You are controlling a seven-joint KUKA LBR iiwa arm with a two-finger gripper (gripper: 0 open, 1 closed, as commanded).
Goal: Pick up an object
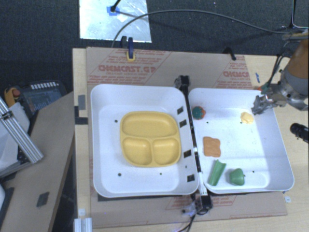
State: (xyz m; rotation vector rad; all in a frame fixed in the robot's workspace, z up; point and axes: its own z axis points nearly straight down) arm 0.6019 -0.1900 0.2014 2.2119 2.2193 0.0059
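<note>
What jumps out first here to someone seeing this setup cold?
Probably the yellow divided tray, sitting alone in the middle of the left bin. Next, the right bin with small items scattered in it: a green and orange ball near its top left, a pale yellow piece, an orange slab, and two green pieces along the near edge. The end effector hovers at that bin's upper right, close to the yellow piece.

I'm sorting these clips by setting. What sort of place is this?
Probably a robotics lab bench: two shallow white bins on a board, a yellow divided plastic tray in one, toy food like a green pepper in the other, loose cables behind.
</note>
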